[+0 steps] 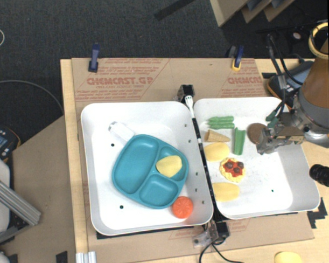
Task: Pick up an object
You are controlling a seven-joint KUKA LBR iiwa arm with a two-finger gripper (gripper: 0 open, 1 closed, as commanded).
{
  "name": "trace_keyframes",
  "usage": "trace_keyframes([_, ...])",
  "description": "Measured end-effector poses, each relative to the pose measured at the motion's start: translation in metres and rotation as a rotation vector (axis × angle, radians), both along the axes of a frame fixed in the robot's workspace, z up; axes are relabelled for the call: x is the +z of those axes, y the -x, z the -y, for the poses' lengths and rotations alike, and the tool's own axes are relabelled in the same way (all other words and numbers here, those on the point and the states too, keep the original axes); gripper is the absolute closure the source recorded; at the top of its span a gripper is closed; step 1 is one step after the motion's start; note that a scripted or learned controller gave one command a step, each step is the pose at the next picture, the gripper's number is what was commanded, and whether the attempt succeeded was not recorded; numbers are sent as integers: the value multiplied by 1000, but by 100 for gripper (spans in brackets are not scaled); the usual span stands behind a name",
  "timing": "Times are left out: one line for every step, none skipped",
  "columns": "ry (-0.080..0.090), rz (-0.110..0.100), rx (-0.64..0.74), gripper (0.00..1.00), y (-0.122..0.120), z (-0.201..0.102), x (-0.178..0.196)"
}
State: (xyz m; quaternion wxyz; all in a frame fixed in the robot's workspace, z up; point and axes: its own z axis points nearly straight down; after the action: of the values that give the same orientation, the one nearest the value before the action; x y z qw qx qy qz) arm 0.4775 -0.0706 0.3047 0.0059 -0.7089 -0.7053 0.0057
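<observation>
Camera view reads "CHEMCAST" on the brown board (pixel 119 79); whether the jaws (pixel 263 142) are parted, I cannot tell.

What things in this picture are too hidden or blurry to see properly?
- Gripper: its fingertips blur into dark metal in the camera view, so open or shut cannot be told.
- Brown round thing: the gripper covers part of it, so what it is stays unclear.
- Yellow thing: cut off by the bottom edge.
- Clear thing by the blue plate: see-through against the white bin.
</observation>
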Motion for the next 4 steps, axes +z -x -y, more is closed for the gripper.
trace_keyframes([2, 30, 7, 100, -3, -9, 109])
trace_keyframes([-3, 35, 16, 100, -22, -100, 237])
trace_keyframes([1, 3, 1, 100, 0, -71, 116])
trace_keyframes([2, 5, -4, 100, 0, -2, 17])
